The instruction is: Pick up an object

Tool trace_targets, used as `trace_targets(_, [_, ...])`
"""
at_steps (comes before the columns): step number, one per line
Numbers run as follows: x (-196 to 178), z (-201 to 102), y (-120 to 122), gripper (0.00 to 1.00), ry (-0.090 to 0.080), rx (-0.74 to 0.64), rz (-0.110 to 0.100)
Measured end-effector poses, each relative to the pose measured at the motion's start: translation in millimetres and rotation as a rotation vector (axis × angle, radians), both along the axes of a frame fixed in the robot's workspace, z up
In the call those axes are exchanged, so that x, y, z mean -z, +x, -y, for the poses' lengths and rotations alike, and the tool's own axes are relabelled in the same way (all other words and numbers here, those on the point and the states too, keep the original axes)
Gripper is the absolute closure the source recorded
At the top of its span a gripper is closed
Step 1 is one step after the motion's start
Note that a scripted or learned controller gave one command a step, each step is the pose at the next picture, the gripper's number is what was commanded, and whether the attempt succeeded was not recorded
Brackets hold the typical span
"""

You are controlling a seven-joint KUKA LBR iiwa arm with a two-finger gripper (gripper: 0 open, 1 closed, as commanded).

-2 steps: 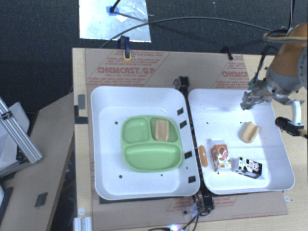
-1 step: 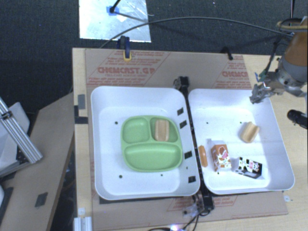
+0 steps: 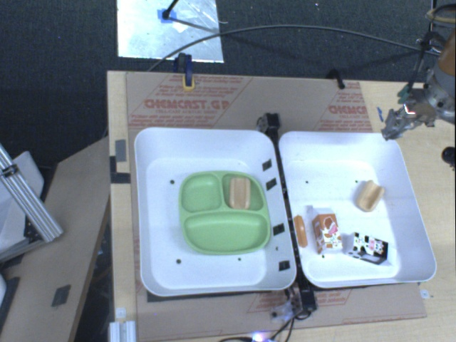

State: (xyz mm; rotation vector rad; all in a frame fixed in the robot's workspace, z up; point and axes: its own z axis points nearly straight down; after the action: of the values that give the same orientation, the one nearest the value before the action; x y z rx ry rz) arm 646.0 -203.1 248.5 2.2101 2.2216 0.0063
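The pincer [image 3: 396,127] is seen at the right edge, poised above the far right corner of the right bin [image 3: 335,155]. Below and to its left, inside that bin, a tan bread roll [image 3: 369,194] is found. Further down from the pincer, near the bin's front, an orange sausage [image 3: 300,231], a small carton [image 3: 327,234] and a black packet [image 3: 369,247] are laid in a row. Well to the left, in the left bin [image 3: 153,191], a green divided plate [image 3: 224,212] is set, with a tan bun [image 3: 239,192] in its upper right compartment.
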Motion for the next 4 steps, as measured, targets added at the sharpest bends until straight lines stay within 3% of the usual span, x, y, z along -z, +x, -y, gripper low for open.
trace_targets(3, [18.9, -162.3, 3.3, 1.0, 0.005, -0.004, -0.007])
trace_targets(4, [9.8, -214.6, 6.6, 1.0, 0.005, -0.005, -0.006])
